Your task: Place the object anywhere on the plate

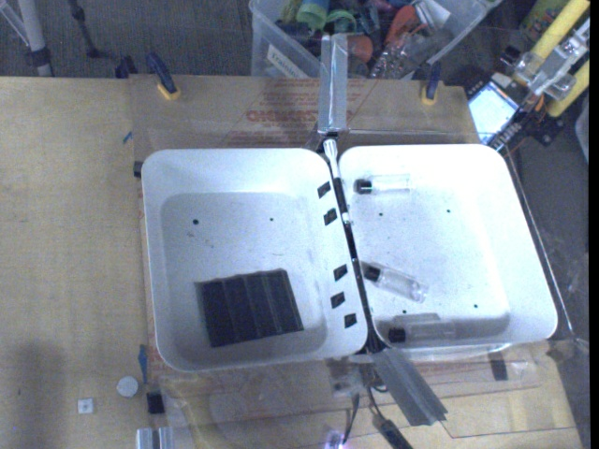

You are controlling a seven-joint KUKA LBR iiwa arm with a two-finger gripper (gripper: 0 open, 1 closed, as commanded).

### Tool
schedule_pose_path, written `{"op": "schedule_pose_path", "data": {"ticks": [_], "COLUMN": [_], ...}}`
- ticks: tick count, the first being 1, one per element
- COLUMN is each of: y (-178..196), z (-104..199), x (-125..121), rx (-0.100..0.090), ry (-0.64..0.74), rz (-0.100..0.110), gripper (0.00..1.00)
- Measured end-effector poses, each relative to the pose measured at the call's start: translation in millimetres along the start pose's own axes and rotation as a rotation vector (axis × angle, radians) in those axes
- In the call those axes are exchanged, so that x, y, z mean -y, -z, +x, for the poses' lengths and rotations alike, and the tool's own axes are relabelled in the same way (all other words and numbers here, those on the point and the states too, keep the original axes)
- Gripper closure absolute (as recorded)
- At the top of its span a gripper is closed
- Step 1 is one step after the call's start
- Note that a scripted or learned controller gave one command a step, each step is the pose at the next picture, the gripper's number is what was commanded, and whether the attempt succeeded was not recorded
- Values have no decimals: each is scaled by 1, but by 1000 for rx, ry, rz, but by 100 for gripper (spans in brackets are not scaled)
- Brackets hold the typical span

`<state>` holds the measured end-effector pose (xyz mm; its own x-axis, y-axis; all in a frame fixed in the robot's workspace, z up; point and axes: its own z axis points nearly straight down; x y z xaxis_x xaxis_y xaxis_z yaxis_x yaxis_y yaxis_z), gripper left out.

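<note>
A dark, ribbed square plate [251,307] lies flat in the near part of the left bin [178,181]. In the right bin [487,213] lie three clear vials with black caps. One vial [382,185] rests near the far left corner. A second vial [395,282] lies at a slant beside the divider. The third vial [423,330] sits against the near wall. None of the vials touches the plate.
A row of black tabs [335,251] runs along the divider between the bins. A clear box of colourful toys [374,12] stands behind the bench. Blue clamps [166,84] [430,90] hold the far edge. Small loose parts [126,386] lie at the near left.
</note>
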<state>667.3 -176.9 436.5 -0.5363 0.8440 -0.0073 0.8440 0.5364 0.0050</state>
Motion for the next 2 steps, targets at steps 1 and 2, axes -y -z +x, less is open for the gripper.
{"op": "schedule_pose_path", "data": {"ticks": [1,2], "y": [0,13], "z": [-39,-39], "x": [25,23], "rx": [1,11], "ry": [265,267], "rz": [-1,-5], "gripper": [100,100]}}
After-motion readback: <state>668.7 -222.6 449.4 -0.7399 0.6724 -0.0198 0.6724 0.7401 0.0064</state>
